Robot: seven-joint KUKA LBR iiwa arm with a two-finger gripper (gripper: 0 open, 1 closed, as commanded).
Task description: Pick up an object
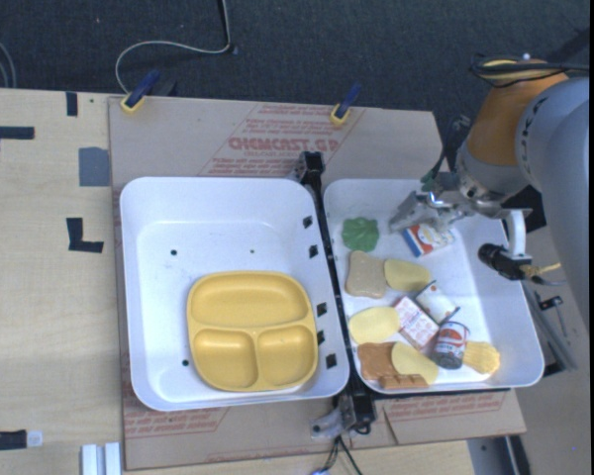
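At the near edge of the right bin (531, 354) lies a crowded heap of play food: a brown waffle-like piece (374, 360) with pale yellow chips (414, 362) over it, a small red-and-white can (449, 345) beside a crinkled yellow piece (481, 358), and a small pink-and-white packet (413, 318) just behind them. A little farther back sit a tan slice of bread (365, 275) and another yellow chip (406, 273), then a green leafy piece (359, 233) near the divider. In the left bin (158, 216), a yellow three-compartment tray (250, 328) rests toward the near side, with nothing on it. Toward the far right corner of the right bin, the gripper (428, 211) hangs low over a small white, red and blue carton (425, 237), which lies on the bin floor just below it. Whether the jaws are spread or closed cannot be made out from this angle, and nothing is seen clamped between them. As a judgement, the pick is not yet done: every item appears to rest in the bin, none lifted. The arm seems positioned at or near a candidate object, so what remains is closing on it securely and raising it clear.
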